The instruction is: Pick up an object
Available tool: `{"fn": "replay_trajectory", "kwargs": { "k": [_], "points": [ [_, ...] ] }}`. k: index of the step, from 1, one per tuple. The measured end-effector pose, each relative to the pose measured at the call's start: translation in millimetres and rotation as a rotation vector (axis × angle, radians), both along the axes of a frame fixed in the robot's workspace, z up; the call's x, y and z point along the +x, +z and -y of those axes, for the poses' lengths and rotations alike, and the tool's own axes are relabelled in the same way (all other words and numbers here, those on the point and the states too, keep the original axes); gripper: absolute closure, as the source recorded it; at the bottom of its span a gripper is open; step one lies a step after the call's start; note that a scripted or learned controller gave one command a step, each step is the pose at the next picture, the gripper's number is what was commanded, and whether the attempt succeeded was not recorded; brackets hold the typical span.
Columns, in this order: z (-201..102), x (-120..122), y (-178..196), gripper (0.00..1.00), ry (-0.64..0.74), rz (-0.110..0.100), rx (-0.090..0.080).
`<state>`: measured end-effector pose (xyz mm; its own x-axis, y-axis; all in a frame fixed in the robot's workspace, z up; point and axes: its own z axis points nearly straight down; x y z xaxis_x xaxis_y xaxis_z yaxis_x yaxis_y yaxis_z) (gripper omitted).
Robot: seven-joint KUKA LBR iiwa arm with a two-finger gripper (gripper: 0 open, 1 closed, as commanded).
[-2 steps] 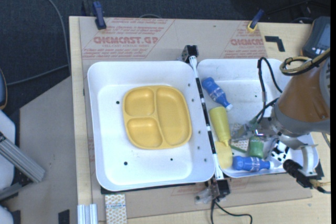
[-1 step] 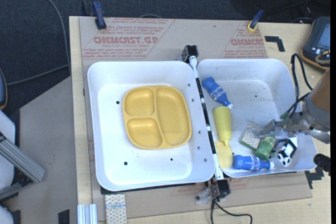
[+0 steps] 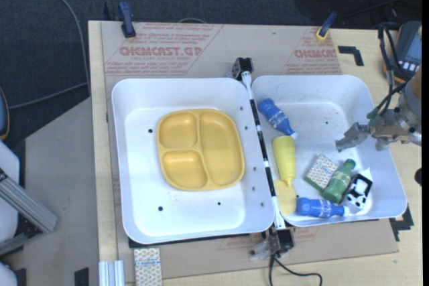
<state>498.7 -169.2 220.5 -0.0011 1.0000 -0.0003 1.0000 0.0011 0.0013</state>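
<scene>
The right bin [image 3: 315, 92] holds several small objects. A blue bottle [image 3: 276, 115] lies near its left wall, with a yellow bottle [image 3: 285, 157] below it. A second blue bottle [image 3: 320, 208] lies along the front wall. A green bottle [image 3: 338, 182], a patterned packet [image 3: 322, 171] and a black-and-white item [image 3: 360, 191] crowd the front right corner. My gripper [image 3: 358, 128] hangs over the right side of this bin, above and to the right of the green bottle. It is open, and nothing sits between its fingers.
The left bin [image 3: 134, 144] holds a yellow divided plate [image 3: 200, 148]. A black divider strip [image 3: 258, 137] runs between the two bins. Cardboard [image 3: 201, 43] lies behind the bins, held by a blue clamp [image 3: 125, 18] and a yellow-blue clamp [image 3: 326, 26].
</scene>
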Motion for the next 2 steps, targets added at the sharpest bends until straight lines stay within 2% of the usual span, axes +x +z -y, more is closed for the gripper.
{"fn": "replay_trajectory", "kwargs": {
  "k": [1, 2],
  "points": [
    [0.6, 7.5, -60.9, 0.00, -0.001, -0.003, 0.001],
    [-23.1, -0.9, -136.1, 0.00, -0.001, -0.001, 0.001]
  ]
}}
